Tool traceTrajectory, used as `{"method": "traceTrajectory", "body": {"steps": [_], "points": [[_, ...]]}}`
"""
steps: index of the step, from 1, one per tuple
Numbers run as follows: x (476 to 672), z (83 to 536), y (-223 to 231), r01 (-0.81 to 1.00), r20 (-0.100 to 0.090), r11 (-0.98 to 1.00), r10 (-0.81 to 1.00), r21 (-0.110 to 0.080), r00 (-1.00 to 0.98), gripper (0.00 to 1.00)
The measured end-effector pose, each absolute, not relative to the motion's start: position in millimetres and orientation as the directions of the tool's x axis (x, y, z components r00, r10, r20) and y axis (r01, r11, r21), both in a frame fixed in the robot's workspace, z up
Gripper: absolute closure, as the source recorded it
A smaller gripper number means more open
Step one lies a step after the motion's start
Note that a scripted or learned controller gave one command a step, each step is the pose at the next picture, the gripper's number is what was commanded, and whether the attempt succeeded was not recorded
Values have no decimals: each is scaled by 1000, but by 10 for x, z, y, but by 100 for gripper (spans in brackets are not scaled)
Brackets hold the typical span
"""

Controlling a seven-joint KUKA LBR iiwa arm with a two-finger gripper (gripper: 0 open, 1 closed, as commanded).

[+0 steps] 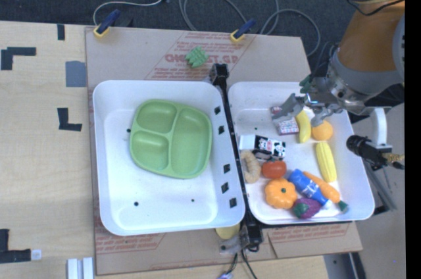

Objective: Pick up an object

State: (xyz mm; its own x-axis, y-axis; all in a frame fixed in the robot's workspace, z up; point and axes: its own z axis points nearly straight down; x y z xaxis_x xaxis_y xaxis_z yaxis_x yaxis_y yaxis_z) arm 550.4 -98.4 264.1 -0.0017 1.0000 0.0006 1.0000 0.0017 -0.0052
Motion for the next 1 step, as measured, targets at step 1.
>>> {"method": "traceTrajectory", "body": {"steps": [1], "points": [[5140, 776, -1267, 1000, -3, -4, 1000, -3, 4, 0]]}}
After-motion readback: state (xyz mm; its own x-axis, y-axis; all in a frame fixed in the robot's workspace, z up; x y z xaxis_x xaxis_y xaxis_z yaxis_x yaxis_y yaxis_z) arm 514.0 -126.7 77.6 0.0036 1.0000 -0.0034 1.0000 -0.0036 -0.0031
